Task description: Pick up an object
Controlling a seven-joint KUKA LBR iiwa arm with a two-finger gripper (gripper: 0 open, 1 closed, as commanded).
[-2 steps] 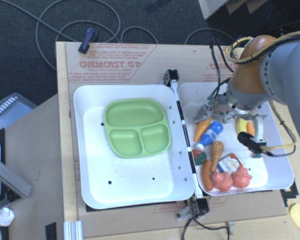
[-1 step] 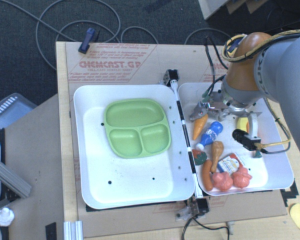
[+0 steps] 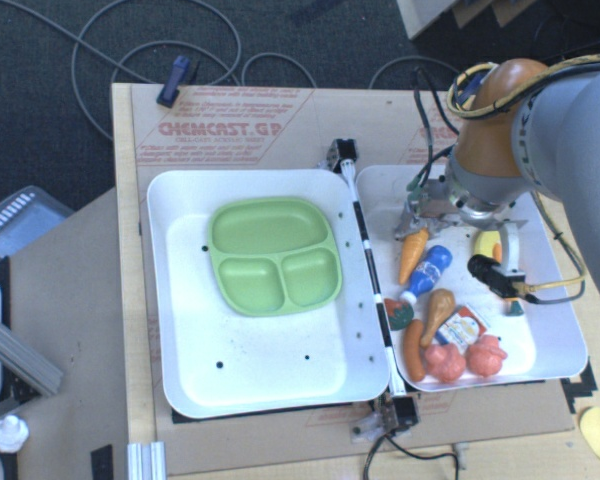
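From the overhead camera, the left bin [image 3: 180, 348] held a smooth green three-compartment tray [image 3: 275, 255] near its far edge. The right bin [image 3: 565, 353] held a jumble of glossy toy food: an orange carrot [image 3: 412, 253], a blue-and-white bottle [image 3: 427, 271], a brown pear shape [image 3: 437, 313] and red lumps [image 3: 465, 360] along its near edge. The pincer [image 3: 450, 208] sat low at that bin's far-left corner, just above the carrot; whether it was clenched or released could not be told.

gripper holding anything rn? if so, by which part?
Cannot be told. The gripper is down in the right bin at the top end of the carrot, but the wrist hides it, so no hold shows.
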